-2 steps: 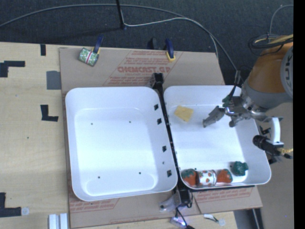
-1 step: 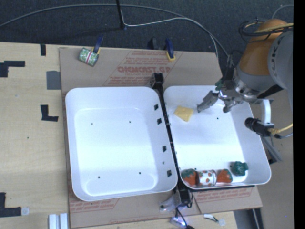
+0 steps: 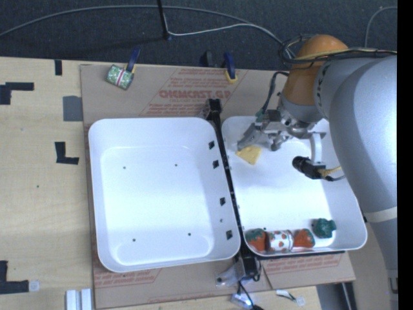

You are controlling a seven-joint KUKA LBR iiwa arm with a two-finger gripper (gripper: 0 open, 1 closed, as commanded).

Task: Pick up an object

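Yellow wedge [image 3: 250, 154], perhaps touching gripper [image 3: 248, 142], contact unclear

even, fairly bright overhead light. the white bins [image 3: 155, 192] glare slightly, with soft shadows along their inner walls. the arm [image 3: 361, 121] close to the camera looks soft and blurred; colours appear slightly muted.

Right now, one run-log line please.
phase: reaching | end effector: over right white bin, at pale yellow wedge | grasp: unconfirmed | left white bin: untouched
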